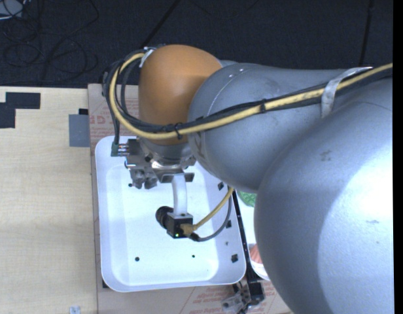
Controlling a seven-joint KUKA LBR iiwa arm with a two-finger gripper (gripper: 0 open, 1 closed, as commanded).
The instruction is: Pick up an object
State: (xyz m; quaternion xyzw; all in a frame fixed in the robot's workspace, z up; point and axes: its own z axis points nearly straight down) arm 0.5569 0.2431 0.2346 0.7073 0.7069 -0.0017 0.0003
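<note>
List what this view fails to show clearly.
Right bin: the arm covers nearly all of it; a thin strip at its left edge shows.
Green thing and reddish thing in that strip: cut off by the arm, so their kind is unclear.
Gripper: the wrist overhangs it, so whether it grips anything is unclear.
Left bin: its far end lies under the wrist.

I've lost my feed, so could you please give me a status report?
Gripper low over left bin, grasp unreadable. Green item right of that bin, mostly hidden behind arm.
</note>
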